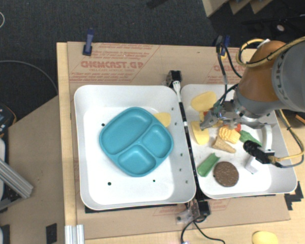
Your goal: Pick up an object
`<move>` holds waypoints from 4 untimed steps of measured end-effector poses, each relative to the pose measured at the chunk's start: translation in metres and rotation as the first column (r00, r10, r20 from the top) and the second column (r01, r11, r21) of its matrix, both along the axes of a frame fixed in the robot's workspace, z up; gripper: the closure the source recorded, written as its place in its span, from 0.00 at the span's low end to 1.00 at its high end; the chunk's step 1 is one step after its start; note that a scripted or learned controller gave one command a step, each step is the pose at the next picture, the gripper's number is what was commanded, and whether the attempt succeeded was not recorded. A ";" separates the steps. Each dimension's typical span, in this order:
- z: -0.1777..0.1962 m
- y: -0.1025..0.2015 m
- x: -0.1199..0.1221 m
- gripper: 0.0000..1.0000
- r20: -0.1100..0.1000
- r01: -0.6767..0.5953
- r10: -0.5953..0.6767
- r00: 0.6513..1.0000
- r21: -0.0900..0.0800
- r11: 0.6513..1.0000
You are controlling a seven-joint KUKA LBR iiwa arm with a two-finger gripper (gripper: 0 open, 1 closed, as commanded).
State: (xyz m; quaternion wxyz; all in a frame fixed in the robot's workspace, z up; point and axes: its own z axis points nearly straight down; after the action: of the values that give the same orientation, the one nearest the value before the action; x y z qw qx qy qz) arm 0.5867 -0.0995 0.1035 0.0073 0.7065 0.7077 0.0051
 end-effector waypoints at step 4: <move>-0.004 -0.067 -0.080 0.00 -0.007 0.000 0.000 1.000 -0.001 1.000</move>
State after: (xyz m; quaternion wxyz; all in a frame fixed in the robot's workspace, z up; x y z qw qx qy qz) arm 0.5069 -0.1665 0.0999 0.0049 0.7065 0.7077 0.0022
